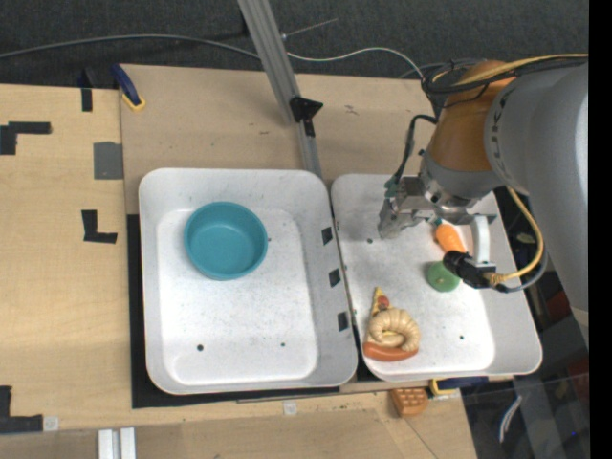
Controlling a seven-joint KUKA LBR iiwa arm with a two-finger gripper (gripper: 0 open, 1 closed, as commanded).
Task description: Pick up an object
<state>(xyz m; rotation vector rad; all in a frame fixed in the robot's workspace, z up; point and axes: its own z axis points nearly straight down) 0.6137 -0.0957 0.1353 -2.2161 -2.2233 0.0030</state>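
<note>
At the near edge of the right bin [497, 352] lies a curled tan toy [393, 331] on a red base, free on all sides and the easiest thing to pick. Further in, a green piece [441, 277] and an orange piece [449, 236] sit close beside the wrist, partly hidden by cable. The gripper [394, 214] hangs over the bin's far left part, above bare floor; how wide it stands I cannot tell. To do the step well, it likely needs to shift over one chosen item, centre on it, and descend straight. The left bin [163, 352] holds a teal bowl [226, 241]. No readable writing or brand shows.
</note>
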